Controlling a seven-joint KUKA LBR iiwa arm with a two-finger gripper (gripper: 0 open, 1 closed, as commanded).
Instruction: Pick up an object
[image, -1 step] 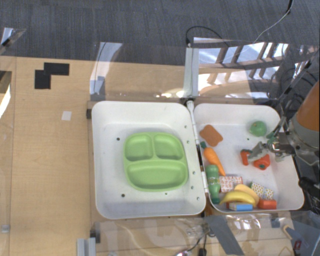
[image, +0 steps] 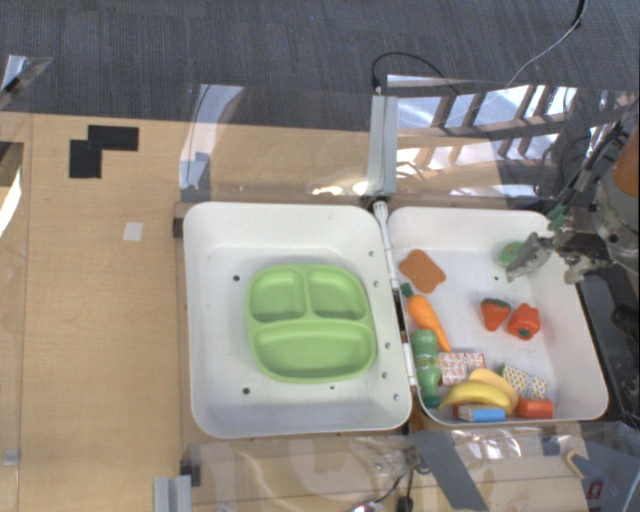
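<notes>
Camera view shows the gripper (image: 530, 257) near the right bin's (image: 470, 225) far right corner, its fingers holding a small green thing (image: 512, 251).

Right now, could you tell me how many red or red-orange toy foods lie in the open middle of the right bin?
2. A strawberry and a red-orange pepper sit side by side mid-bin in the right bin. The pile at the bin's near edge may hide more.
</notes>
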